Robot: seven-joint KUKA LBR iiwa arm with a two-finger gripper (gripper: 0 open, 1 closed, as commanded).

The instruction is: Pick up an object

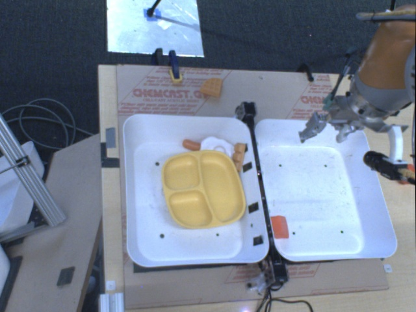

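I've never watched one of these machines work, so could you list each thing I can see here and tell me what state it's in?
Yellow divided tray: flat in the left bin, right side up, compartments bare.
Small sausage: lying beside the tray's far edge.
White piece: partly tucked behind the tray.
Orange block: lying in the right bin, near corner.
Waffle-like piece: on the bench, outside both bins.
Gripper: raised over the right bin's far edge, holding nothing.

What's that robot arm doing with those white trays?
The robot arm's gripper hangs over the far edge of the right bin, with nothing between its fingers. That bin has a small orange block near its front left corner. The left bin holds a yellow divided plate, a little sausage and a few other small toys.
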